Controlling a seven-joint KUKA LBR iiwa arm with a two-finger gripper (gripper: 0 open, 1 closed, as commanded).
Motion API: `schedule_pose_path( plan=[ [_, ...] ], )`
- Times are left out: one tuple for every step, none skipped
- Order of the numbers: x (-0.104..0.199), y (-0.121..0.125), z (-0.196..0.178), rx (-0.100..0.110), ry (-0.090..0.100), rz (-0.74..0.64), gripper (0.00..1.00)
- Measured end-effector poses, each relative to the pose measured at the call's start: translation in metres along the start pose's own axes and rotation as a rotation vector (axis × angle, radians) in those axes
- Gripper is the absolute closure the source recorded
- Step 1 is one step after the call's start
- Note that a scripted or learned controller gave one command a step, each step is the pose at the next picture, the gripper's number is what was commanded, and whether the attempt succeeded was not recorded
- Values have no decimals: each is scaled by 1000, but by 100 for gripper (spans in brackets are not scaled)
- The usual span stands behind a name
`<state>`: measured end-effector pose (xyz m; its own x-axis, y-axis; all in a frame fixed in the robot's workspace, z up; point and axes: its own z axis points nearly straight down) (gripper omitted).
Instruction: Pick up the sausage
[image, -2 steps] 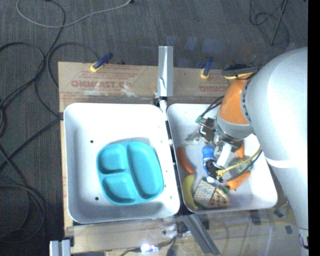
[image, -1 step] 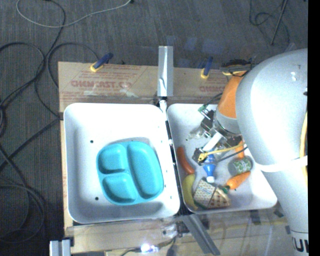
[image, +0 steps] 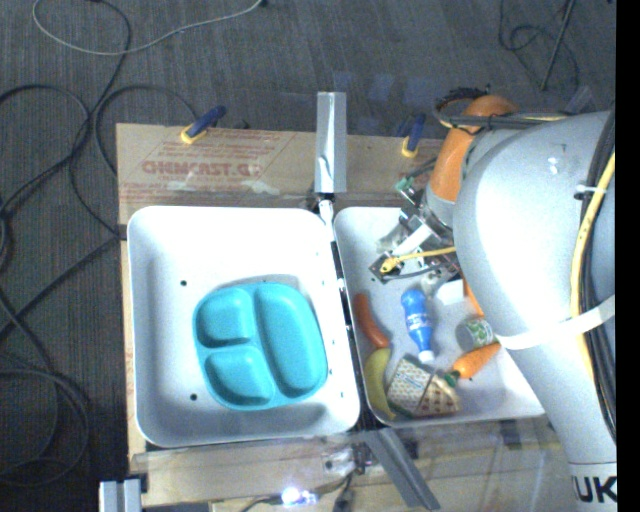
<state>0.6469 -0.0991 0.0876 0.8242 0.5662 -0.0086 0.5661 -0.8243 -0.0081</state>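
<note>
The sausage (image: 368, 320) is a slim reddish-brown link lying along the left wall of the right bin (image: 352, 250), about midway down. My gripper (image: 408, 243) hangs over the back part of that bin, up and to the right of the sausage and apart from it. The grey arm covers the bin's right side.
Beside the sausage lie a blue bottle (image: 418, 318), a yellow-green banana (image: 376, 378), a patterned packet (image: 424, 391), an orange carrot (image: 476, 361) and a small grey can (image: 476, 330). The left bin (image: 160, 300) holds a blue divided plate (image: 260, 343).
</note>
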Motion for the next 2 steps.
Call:
schedule_pose_path(
  plan=[
    [30, -103, -95, -8, 4, 215, 0],
    [-23, -141, -93, -6, 2, 196, 0]
  ],
)
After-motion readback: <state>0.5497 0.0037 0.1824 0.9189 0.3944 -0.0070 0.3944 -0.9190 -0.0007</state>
